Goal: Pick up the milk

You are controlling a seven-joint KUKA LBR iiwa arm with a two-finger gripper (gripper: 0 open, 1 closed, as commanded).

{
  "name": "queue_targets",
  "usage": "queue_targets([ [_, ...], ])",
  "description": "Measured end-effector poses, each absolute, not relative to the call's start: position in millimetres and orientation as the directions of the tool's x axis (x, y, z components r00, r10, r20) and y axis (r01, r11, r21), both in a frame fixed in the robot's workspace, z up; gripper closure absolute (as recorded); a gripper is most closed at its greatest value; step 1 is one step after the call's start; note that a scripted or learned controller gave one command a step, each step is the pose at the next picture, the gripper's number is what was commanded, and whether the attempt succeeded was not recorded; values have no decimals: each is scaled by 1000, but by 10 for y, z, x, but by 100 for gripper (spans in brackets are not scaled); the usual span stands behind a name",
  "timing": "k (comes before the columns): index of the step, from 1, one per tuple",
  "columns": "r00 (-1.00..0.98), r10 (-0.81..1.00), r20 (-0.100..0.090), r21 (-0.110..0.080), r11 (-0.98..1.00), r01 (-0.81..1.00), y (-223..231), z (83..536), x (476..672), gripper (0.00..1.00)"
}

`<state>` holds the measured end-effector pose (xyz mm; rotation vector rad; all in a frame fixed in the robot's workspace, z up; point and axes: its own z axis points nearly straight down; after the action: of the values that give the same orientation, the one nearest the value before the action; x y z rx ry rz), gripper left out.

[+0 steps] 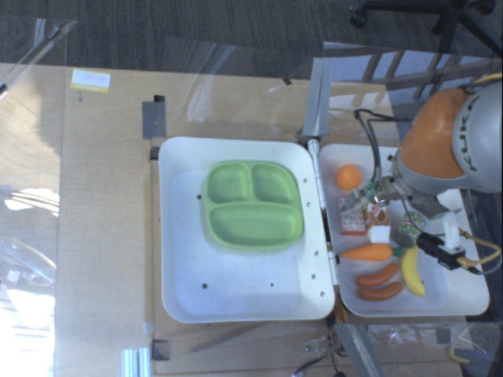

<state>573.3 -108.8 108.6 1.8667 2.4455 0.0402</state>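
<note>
You have two bins side by side. Left bin (181,289): a divided plate (253,205) toward the back. Right bin (464,301): gripper (383,199) over the food; orange (348,177) behind it, carrot (366,252), sausages (380,282) and banana (413,272) in front.

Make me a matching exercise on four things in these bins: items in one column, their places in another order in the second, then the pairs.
Items:
1. green three-compartment plastic plate
2. round orange fruit
3. yellow banana
4. orange carrot

Places:
A. far end of the right bin
B. right bin, just above the two red sausages
C. left bin
D. right bin, right of the sausages

Pairs: 1-C, 2-A, 3-D, 4-B
</note>
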Motion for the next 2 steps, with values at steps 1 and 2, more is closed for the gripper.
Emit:
queue_targets([
  [1,-319,947,-26,43,320,947,-1211,1076,6188,0],
  [2,-296,955,-22,41,297,954,-1226,1074,6263,0],
])
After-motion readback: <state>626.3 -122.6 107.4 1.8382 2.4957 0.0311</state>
